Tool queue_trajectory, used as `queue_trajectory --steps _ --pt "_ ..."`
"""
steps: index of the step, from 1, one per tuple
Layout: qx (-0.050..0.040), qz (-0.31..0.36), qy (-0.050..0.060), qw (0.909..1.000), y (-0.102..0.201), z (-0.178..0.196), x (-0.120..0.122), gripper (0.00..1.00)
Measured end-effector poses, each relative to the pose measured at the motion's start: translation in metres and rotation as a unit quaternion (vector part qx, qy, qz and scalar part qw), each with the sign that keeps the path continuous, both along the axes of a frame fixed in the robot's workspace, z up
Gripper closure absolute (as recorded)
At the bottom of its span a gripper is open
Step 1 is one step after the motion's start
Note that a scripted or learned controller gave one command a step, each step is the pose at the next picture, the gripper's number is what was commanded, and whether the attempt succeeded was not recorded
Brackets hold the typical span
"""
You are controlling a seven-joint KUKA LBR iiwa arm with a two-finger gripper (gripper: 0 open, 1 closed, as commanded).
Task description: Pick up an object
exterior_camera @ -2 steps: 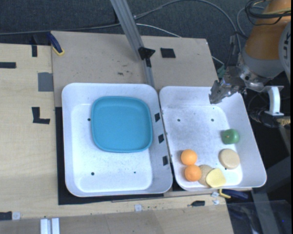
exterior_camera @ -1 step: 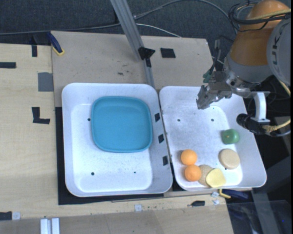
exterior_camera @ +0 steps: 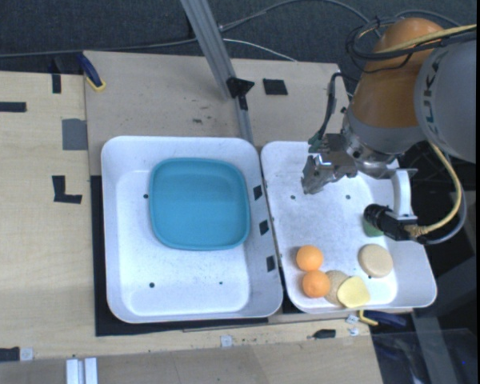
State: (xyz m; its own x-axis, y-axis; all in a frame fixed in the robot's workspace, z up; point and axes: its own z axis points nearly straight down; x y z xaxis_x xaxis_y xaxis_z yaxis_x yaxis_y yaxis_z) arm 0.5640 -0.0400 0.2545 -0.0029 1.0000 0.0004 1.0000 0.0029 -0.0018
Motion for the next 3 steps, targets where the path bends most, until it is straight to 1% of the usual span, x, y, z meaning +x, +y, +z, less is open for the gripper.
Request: queue_trajectory --steps 1,2,3 --pt "0.0003 0.0 -0.001 1.0 0.05 0.001 -0.014 1.0" --pt "-0.0001 0.0 0.0 1.0 0.092 -0.017 -0.024 1.0" --pt "0.0001 0.001 0.0 1.0 0.141 -0.017 -0.051 1.0"
